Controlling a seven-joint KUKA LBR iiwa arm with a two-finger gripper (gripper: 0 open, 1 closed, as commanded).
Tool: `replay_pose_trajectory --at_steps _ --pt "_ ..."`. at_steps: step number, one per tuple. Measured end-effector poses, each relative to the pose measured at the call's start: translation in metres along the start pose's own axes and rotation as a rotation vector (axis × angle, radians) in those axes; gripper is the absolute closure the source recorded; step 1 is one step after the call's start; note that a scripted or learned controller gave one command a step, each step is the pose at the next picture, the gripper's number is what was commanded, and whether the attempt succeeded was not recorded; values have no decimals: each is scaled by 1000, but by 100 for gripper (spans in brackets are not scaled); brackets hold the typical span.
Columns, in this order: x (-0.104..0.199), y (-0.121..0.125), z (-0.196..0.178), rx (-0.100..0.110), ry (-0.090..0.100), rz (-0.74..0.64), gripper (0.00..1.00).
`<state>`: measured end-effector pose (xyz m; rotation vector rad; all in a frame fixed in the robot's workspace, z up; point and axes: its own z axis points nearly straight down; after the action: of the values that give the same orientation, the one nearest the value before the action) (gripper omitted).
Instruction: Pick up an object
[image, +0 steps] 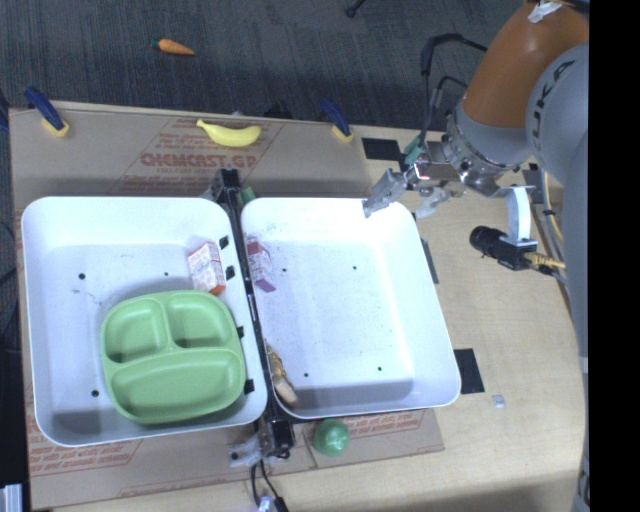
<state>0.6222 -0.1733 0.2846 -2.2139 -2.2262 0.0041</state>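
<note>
The gripper (400, 196) hangs with jaws spread and bare over the right bin's (432, 330) rim; descending there risks striking it.

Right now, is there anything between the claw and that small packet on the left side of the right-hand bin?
Nothing visible. The claw hangs over the right bin's far right corner, and the packet lies by the bin's left wall. Bare white floor stretches between them.
</note>
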Motion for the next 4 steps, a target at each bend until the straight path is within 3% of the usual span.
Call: replay_pose_trajectory --at_steps 1,2,3,4 --pt "-38 -10 113 4 1 0 0" --pt "23 -109 194 2 2 -1 0" --pt "11 -25 193 -2 1 1 0" --pt "55 -145 157 1 2 -1 0"
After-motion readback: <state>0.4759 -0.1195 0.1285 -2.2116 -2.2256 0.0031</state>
